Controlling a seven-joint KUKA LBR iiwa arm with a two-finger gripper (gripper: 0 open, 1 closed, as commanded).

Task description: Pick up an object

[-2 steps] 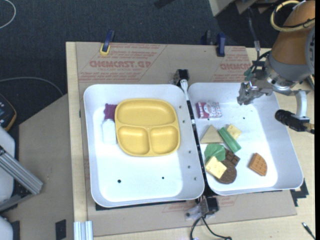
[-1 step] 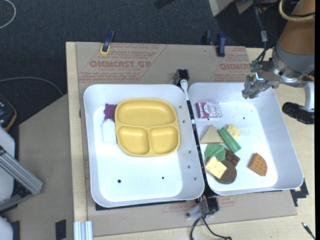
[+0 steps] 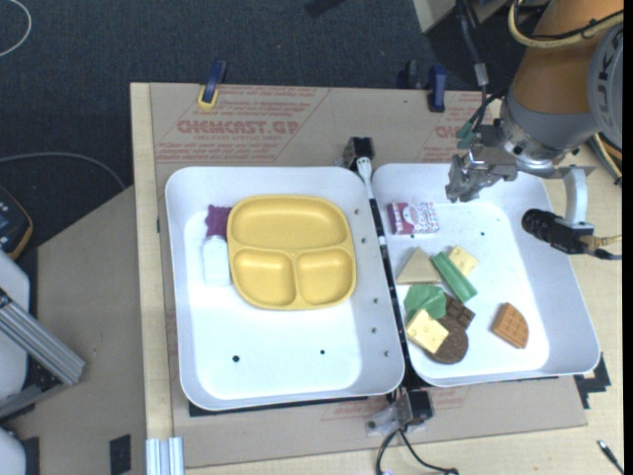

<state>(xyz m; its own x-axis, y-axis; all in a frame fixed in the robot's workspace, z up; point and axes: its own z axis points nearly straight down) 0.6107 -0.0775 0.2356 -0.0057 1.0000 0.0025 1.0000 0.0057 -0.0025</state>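
My hand over right bin, near far edge (can't tell if open or shut). Toy food pile near bin's front. Yellow tray in left bin.

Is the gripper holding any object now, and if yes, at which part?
Nothing is held. The gripper hangs over the right bin, apart from the items lying there.

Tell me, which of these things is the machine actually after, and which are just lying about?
Likely part of the job:
end effector, above the right bin
small packet
green pieces
waffle-like piece
round brown piece

Just lying about:
yellow divided tray in the left bin
white bottle
clamps
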